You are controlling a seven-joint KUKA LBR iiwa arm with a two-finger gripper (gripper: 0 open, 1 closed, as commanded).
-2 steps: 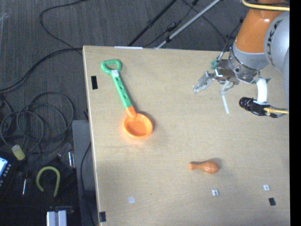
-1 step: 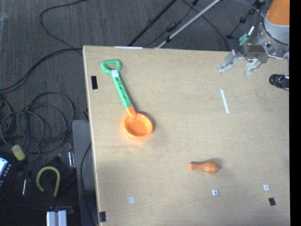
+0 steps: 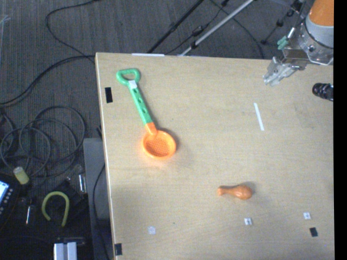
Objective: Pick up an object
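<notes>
A toy strainer spoon [image 3: 149, 124] with a green handle and an orange round bowl lies on the left part of the pale wooden bench top [image 3: 217, 150], handle pointing to the far left. A small orange pear-shaped toy [image 3: 237, 191] lies nearer the front, right of the middle. A thin white stick [image 3: 259, 116] lies at the right, toward the back. My gripper [image 3: 276, 72] hangs over the far right corner, above and just behind the white stick, well away from the spoon and the orange toy. Nothing shows in it.
The bench's left edge [image 3: 103, 145] drops to a dark carpeted floor with coiled cables [image 3: 43, 129] and a green hook-shaped item [image 3: 55, 205]. Thin metal stand legs [image 3: 227, 15] cross behind the far edge. Small square markers [image 3: 248, 221] dot the front of the bench.
</notes>
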